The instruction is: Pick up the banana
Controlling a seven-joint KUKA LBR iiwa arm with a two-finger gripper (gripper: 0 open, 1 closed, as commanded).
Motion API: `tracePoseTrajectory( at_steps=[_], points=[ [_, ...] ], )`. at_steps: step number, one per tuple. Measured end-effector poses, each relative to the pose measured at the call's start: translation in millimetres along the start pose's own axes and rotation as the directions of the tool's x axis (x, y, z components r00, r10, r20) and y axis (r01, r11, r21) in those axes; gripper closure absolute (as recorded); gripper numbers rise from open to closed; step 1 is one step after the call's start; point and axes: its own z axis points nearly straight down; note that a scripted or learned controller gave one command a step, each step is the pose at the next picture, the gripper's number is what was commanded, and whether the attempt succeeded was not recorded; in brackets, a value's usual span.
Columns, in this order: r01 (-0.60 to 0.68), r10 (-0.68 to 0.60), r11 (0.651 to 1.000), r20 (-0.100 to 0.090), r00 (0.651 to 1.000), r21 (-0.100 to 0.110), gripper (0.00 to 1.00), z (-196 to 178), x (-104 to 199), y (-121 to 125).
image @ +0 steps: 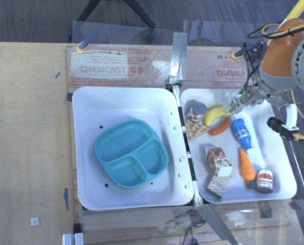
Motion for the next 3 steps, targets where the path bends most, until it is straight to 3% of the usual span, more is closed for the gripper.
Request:
tracePoseTrajectory(
  at_steps=[1,2,3],
  points=[
    [-0.091,0.091,0.996,0.000,0.996,0.000,1.00,-45,-47,-2],
    [-0.090,0.090,0.996,-0.001,0.996,0.001,0.00,-45,-47,-2],
    [-0.319,0.319,0.948,-0.015,0.948,0.007,0.00,9,-41,2]
  ],
)
